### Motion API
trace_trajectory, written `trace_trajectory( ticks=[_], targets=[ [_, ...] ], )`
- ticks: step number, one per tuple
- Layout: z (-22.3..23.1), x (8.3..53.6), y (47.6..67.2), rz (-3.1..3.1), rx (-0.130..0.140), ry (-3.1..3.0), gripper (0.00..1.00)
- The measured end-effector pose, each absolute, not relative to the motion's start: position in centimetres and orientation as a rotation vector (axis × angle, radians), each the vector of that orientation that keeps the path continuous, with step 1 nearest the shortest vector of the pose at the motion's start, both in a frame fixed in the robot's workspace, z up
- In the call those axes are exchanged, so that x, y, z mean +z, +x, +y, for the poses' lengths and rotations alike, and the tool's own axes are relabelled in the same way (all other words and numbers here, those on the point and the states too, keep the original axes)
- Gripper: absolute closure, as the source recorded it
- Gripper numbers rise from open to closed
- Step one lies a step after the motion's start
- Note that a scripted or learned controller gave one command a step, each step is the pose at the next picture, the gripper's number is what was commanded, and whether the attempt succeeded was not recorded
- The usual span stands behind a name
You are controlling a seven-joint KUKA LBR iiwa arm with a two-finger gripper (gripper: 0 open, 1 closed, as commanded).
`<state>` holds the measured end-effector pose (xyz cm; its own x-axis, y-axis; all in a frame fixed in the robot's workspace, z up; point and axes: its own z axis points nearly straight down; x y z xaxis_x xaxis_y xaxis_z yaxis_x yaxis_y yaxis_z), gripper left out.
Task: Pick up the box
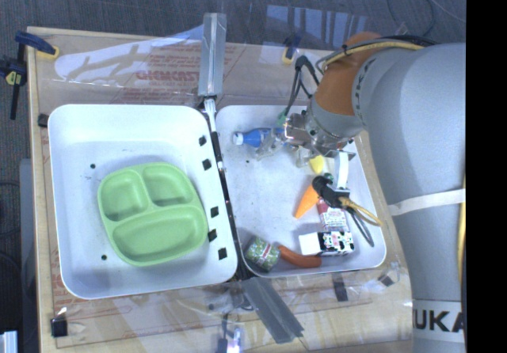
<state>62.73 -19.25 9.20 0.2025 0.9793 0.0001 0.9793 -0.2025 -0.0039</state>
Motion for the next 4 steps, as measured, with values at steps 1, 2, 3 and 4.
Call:
trace_trajectory(
  ticks=[1, 2, 3, 4],
  targets=[
    [-19.2, 10.2, 62.8, -1.985, 0.005, -2.429, 1.0],
    [-19.2, 10.2, 62.8, -1.984, 0.005, -2.429, 0.0],
    [-19.6, 10.8, 55.6, -2.17, 0.002, -2.269, 0.0],
    [-17.2, 14.6, 58.7, -2.156, 0.002, -2.281, 0.0]
  ],
)
